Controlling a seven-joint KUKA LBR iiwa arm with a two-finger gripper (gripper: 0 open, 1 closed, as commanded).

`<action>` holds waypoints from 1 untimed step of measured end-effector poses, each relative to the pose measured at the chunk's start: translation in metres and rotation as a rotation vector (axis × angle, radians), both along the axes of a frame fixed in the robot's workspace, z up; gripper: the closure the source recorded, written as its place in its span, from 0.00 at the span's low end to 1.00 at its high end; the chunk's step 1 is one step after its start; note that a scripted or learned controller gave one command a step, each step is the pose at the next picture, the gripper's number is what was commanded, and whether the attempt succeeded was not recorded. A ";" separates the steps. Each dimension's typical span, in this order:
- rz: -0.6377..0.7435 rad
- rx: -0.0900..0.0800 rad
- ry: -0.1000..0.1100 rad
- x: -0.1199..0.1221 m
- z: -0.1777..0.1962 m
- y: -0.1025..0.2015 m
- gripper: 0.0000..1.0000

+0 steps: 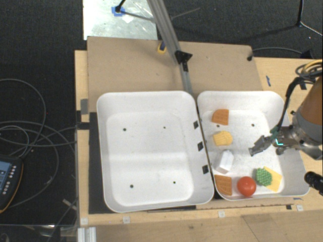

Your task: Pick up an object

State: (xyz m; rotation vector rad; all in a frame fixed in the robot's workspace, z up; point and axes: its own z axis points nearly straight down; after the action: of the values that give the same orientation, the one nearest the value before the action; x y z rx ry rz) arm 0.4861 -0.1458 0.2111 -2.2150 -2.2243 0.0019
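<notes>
The right bin (242,101) holds several small objects. An orange block (220,116) lies near its back, a yellow piece (222,138) just below it, and a white block (225,161) further toward the front. Along the front wall sit an orange wedge (223,184), a red ball (246,186), and a green knobbly piece (262,176) on a yellow piece (274,179). My gripper (260,145) hangs over the right half of this bin, right of the white block and above the green piece. Nothing shows between its fingers.
The left bin (146,150) stands beside the right one, joined by black clips (200,145). A grey pole (166,26) slants over the bench's back. Cables lie on the floor at left, and the arm's body (309,120) fills the right edge.
</notes>
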 end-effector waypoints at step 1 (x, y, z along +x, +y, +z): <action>-0.002 -0.001 -0.004 0.001 0.002 0.000 0.00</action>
State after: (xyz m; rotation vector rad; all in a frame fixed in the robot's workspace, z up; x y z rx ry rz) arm 0.4871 -0.1458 0.2128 -2.2195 -2.2247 -0.0020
